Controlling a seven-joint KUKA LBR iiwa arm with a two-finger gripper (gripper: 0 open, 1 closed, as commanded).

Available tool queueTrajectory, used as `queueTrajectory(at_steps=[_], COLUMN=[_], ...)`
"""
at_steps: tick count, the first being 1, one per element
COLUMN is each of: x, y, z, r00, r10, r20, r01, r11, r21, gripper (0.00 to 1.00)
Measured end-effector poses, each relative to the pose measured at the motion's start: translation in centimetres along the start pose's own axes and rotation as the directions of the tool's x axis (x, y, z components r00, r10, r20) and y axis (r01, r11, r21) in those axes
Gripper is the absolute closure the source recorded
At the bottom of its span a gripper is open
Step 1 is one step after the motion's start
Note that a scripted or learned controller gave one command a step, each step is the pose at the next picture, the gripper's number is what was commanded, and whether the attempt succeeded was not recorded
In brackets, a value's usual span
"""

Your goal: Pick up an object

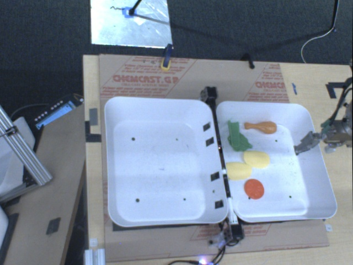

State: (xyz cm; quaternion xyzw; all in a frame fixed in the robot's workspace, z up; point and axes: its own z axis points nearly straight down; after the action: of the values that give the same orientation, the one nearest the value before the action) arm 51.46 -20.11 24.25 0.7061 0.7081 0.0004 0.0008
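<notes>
Start at the right edge of your view, where the gripper [306, 143] reaches in over the right rim of the right bin [317, 186]. You see a grey finger slanting down and to the left, its tip just inside the bin wall, with the darker wrist body behind it. Whether the fingers are spread or closed you cannot tell from this angle; the piece is small and somewhat blurred. Nothing shows between them.

Moving inward, you find 5 objects grouped in the left half of that bin, well apart from the gripper. Nearest the top is an orange-brown drumstick shape [261, 127], lying roughly level. Just left of it sits a green toy [238, 138], close to the divider between the bins. Below those, 2 yellow pieces [256, 159] lie side by side and appear to touch, the lower-left yellow one [238, 171] near the bin's left wall. Below them rests a flat red-orange disc [254, 189].

Further left, the left bin [116, 148] sits against the right one, joined along a dark hinge strip [219, 159]. Both rest on a cardboard sheet [138, 77] printed with red lettering.
</notes>
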Motion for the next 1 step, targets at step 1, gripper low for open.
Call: queueTrajectory(at_steps=[1], x=[-0.02], y=[0.10], z=[-1.13], r00=[1.000], r10=[-0.004], r20=[0.001], r01=[0.004], r11=[1.000], r21=[-0.004], gripper=[1.00])
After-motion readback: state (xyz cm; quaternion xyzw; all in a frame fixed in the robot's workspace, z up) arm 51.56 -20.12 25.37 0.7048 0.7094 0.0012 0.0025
